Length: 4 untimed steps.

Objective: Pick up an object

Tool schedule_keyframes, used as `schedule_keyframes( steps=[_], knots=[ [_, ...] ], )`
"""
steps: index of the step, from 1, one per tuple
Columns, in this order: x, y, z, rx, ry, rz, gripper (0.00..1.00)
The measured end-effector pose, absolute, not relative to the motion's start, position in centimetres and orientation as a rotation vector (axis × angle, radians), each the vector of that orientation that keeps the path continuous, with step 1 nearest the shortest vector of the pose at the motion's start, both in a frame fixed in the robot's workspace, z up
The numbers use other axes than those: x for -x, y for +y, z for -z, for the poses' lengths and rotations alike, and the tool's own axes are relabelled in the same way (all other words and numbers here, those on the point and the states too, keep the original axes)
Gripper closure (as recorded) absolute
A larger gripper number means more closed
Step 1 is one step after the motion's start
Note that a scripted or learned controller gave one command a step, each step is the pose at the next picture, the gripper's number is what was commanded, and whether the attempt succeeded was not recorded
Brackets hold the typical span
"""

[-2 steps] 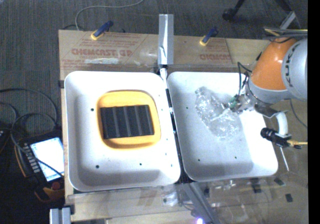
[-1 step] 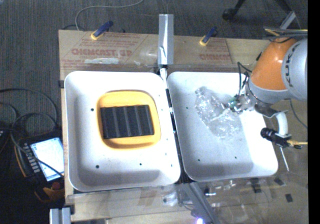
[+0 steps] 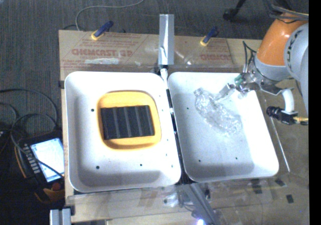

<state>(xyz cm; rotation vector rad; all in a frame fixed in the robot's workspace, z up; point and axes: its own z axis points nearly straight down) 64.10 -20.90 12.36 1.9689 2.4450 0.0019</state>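
A crumpled clear plastic object [image 3: 219,112] lies in the right bin [image 3: 251,163], from its upper middle toward the centre. A yellow rounded block with a black ribbed top [image 3: 128,120] rests in the middle of the left bin [image 3: 80,163]. My gripper [image 3: 236,86] hangs low over the right bin's upper right corner, pointing left toward the top end of the clear plastic and close to it. Whether it touches the plastic is unclear.
The grey arm with its orange band [image 3: 273,43] comes in from the right above the right bin's far corner. A cardboard sheet [image 3: 120,50] with two blue-and-yellow clamps lies behind the bins. Cables and a small device [image 3: 42,156] sit on the floor at left.
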Motion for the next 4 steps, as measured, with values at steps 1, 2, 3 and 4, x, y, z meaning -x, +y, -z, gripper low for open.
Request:
schedule_keyframes(
  steps=[1, 2, 3, 4],
  knots=[
    [-58.8, -20.6, -9.2, -1.936, 2.457, -0.009, 0.0],
    [-57.1, -19.4, -9.2, -1.968, 2.428, -0.012, 0.0],
    [-57.4, -19.4, -10.5, -1.963, 2.425, -0.018, 1.0],
    [-57.3, -19.4, -10.4, -1.965, 2.427, -0.016, 0.0]
  ],
)
